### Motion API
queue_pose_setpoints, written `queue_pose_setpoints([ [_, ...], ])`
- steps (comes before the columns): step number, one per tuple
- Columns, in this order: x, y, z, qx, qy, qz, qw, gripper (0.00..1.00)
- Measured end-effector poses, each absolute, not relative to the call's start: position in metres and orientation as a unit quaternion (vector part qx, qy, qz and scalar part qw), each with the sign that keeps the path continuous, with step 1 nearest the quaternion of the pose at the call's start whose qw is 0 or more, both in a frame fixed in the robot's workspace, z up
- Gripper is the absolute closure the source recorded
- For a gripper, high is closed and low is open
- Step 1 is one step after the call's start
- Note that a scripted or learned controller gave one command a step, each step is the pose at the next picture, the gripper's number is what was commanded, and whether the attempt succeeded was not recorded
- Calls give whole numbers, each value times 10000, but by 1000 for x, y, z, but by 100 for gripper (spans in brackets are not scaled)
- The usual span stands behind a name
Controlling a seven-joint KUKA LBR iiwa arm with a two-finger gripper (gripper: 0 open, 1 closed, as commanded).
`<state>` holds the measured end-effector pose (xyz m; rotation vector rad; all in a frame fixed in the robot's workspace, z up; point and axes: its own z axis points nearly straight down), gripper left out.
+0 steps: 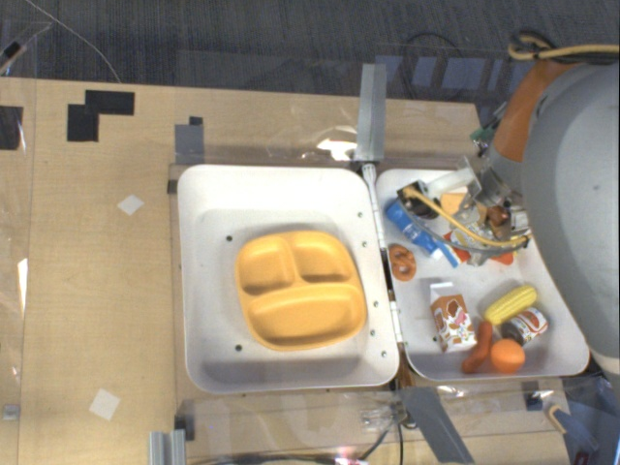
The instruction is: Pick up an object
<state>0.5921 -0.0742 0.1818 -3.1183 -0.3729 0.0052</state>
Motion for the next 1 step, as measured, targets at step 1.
queue_pose_setpoints([
  [1, 592, -75, 181, -9930, -1184, 25, 2, 0],
])
